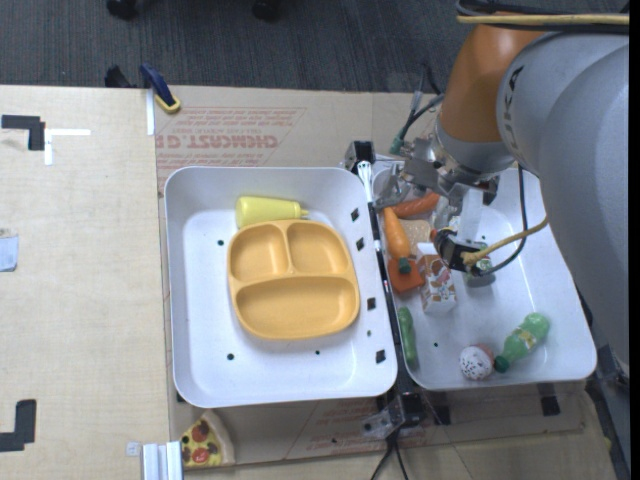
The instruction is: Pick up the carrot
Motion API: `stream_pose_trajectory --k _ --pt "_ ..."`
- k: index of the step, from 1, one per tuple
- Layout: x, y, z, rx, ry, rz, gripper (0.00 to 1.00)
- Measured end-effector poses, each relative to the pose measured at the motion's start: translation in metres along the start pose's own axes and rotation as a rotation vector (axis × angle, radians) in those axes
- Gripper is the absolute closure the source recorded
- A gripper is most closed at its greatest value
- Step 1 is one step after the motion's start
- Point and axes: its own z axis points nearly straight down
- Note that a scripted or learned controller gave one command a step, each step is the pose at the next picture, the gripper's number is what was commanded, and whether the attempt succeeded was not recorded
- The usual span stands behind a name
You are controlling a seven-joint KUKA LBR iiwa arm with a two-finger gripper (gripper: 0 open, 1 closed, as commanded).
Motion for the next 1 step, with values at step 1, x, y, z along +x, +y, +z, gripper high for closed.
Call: stream_pose_trajectory --k 1 --pt "-0.0216 0.0244 -0.0001 0.0 0.0 0.005 0.0"
